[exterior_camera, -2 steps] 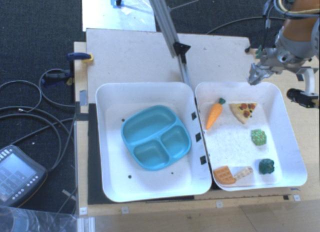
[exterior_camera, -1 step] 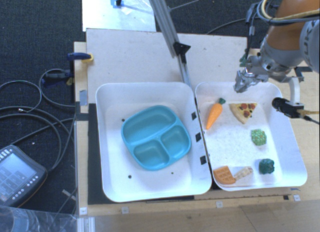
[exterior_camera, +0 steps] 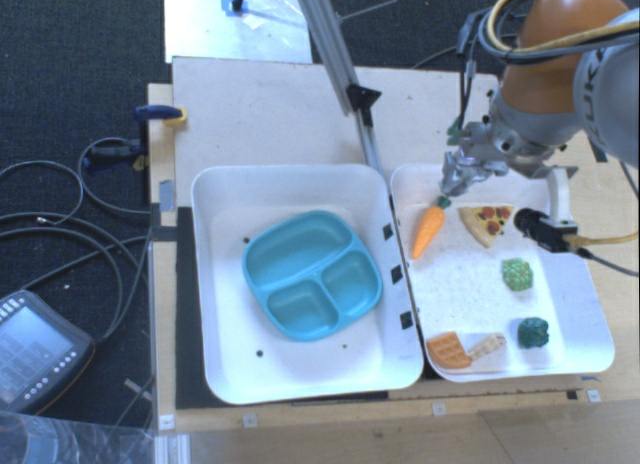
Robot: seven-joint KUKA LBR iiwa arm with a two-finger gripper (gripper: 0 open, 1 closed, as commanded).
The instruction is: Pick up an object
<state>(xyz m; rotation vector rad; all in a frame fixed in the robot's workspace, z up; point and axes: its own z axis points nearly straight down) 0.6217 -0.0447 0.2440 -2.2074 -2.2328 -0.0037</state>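
Observation:
My gripper [exterior_camera: 453,184] hangs over the far left part of the right bin [exterior_camera: 570,352], its tip just above the green leafy end of an orange toy carrot [exterior_camera: 427,231]. The carrot lies flat on the bin floor beside the bin's left wall, and I see nothing held between the fingers. A toy pizza slice [exterior_camera: 487,222] lies just right of the carrot. Further toward the front sit a light green knobbly piece [exterior_camera: 516,274], a dark green broccoli-like piece [exterior_camera: 533,332] and an orange waffle-like piece with a tan stick [exterior_camera: 462,349].
The left bin [exterior_camera: 225,352] holds a blue three-compartment plate [exterior_camera: 312,274]. A slanted metal pole [exterior_camera: 330,37] crosses the bench behind the bins. A black fitting with a cable [exterior_camera: 535,227] hangs off the arm over the right bin.

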